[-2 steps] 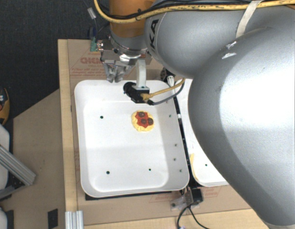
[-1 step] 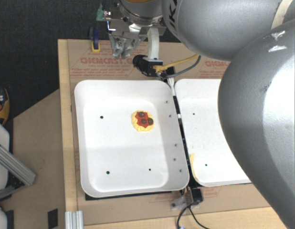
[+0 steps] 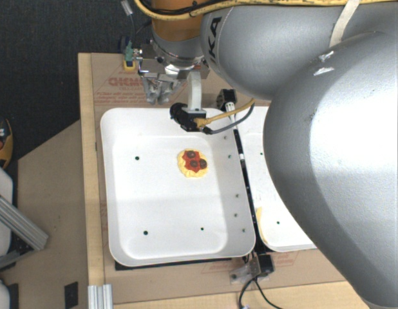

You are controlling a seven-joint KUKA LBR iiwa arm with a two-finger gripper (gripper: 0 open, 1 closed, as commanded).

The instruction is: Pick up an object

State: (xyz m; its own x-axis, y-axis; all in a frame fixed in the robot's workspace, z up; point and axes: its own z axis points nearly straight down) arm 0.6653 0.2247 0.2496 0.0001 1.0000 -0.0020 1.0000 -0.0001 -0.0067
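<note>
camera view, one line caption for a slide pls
KUKA arm's gripper above the left bin's far rim; small yellow-and-red toy lies inside.

The grey arm (image 3: 315, 108) reaches in from the right, its tool (image 3: 157, 92) pointing down.

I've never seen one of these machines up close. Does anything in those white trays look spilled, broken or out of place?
Nothing looks spilled or broken. The left bin holds one small round yellow toy with red spots, lying flat near its middle. The gripper hangs above the bin's far edge, away from the toy, not over it.
</note>
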